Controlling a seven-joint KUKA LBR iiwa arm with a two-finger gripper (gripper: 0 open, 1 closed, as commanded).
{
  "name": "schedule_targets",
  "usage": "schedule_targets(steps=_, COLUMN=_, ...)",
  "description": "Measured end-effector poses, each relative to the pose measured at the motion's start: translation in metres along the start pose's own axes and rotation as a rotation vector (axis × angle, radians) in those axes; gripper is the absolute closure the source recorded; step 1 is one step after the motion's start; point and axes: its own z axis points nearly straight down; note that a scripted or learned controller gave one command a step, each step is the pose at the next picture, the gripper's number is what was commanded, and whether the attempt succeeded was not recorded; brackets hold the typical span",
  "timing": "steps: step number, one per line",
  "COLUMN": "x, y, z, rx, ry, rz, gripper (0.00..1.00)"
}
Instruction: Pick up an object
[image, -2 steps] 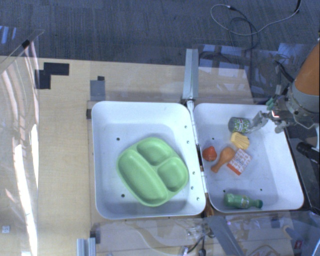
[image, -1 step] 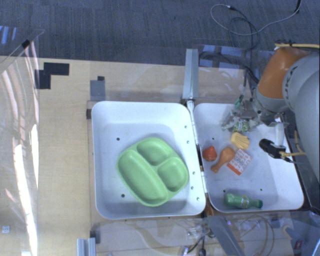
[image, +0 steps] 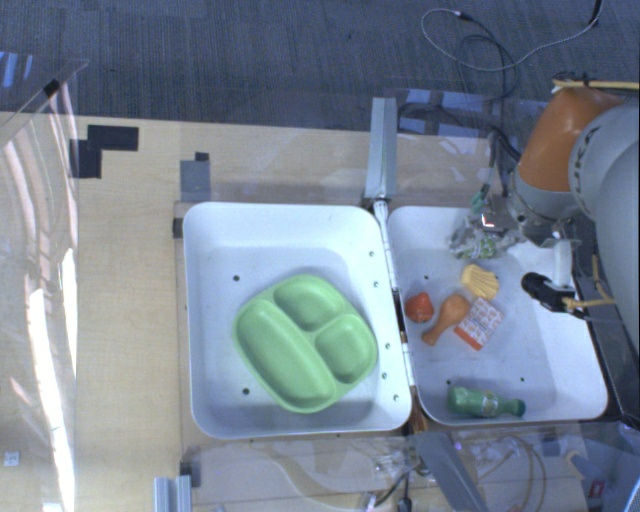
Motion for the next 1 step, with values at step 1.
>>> schedule_targets(steps=1, x=0.0463, y=-0.0022, z=-0.1222, rx=0.005, ry=0.003, rz=-0.127, gripper=1.00)
